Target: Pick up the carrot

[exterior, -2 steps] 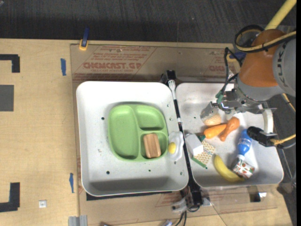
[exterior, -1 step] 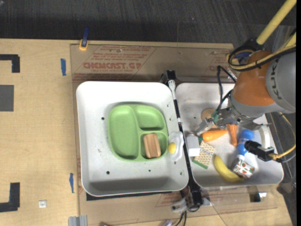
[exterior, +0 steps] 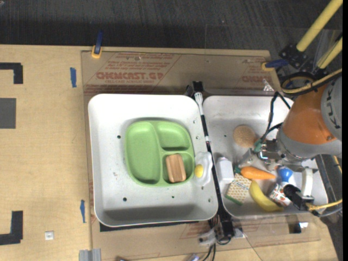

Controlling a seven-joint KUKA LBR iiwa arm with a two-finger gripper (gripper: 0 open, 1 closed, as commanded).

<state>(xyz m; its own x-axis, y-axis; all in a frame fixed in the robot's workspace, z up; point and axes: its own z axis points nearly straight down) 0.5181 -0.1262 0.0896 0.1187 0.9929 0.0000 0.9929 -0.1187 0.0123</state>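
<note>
The carrot (exterior: 257,173) lay in the right bin (exterior: 225,113) beside a banana (exterior: 262,197); the hand (exterior: 265,152) hovered above, grip unclear.

An orange carrot (exterior: 257,173) lies flat in the right-hand white bin (exterior: 217,113), its length running roughly left to right. It rests amid a cluster of other items, just above a yellow banana (exterior: 261,198).
</note>
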